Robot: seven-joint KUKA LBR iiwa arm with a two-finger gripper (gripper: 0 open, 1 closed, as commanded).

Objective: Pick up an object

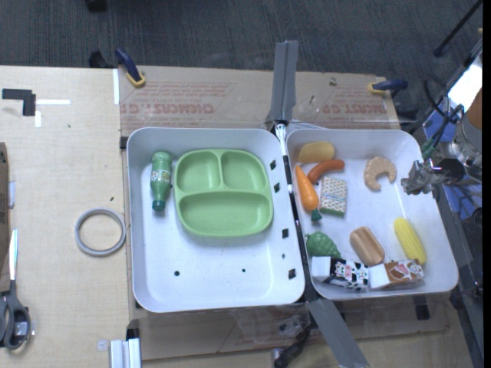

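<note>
Right bin (pixel 441 228), contents: croissant (pixel 380 172), corn cob (pixel 410 239), hot-dog bun (pixel 367 245), carrot (pixel 307 189), red sausage (pixel 326 168), yellow bread roll (pixel 316 152), wafer packet (pixel 333 195), broccoli (pixel 322 244), and a row of small cartons (pixel 367 274) lying against the near wall. Left bin (pixel 146 267): green divided plate (pixel 224 192) with a green bottle (pixel 159 179) just beside it on its left. Gripper (pixel 420 178) — at the right bin's right wall, level with the croissant and near it, nothing visibly pinched; how the tool stands, spread or pressed together, cannot be told at this scale. No object is lifted yet; the nearest candidates are the croissant and the corn cob. Risks, as judged: so close to the wall, a descent could strike the rim; the curved croissant may slip out of a pinch — the corn cob may roll aside; a closure between the two would catch nothing.
</note>
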